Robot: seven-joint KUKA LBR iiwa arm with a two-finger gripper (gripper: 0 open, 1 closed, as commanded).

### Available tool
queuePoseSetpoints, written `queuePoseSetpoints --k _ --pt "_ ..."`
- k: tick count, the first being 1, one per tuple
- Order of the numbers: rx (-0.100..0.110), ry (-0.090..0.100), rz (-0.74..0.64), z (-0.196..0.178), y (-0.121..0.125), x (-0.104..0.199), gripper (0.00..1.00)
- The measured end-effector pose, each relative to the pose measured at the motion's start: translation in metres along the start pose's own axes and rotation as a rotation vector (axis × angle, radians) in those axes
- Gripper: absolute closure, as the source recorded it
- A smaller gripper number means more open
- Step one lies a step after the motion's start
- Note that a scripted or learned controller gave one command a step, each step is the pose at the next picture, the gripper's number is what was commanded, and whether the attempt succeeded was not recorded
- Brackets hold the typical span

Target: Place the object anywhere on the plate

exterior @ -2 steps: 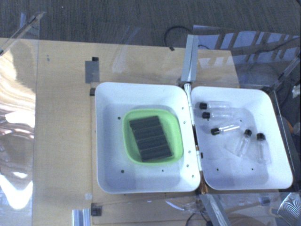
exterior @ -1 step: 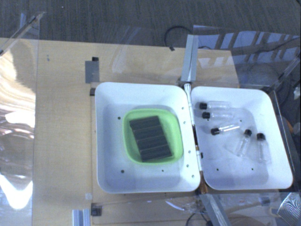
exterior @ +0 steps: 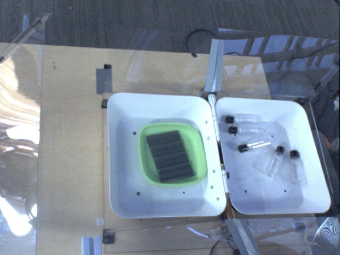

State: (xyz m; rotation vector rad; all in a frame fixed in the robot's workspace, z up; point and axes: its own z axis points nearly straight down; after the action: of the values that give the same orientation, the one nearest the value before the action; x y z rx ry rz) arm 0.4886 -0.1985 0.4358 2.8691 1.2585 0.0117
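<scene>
A dark ribbed block already lies on the green plate, long axis slanted across it. Clear vials lie right of the plate, in the neighbouring bin. How the claw stands, I cannot tell.

A pale wooden desk fills most of the scene, its top glossy under a clear sheet, with bright glare pooling along the left edge. Beyond its far edge lies dark grey carpet. A grey metal bracket stands at the far side, a black cable curling beside it, and a small dark clamp sits left of that.
</scene>
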Motion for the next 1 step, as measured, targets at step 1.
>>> queuePoseSetpoints --k 1 --pt "0.001 0.001 0.125 -0.0001 0.0021 0.0014 0.00"
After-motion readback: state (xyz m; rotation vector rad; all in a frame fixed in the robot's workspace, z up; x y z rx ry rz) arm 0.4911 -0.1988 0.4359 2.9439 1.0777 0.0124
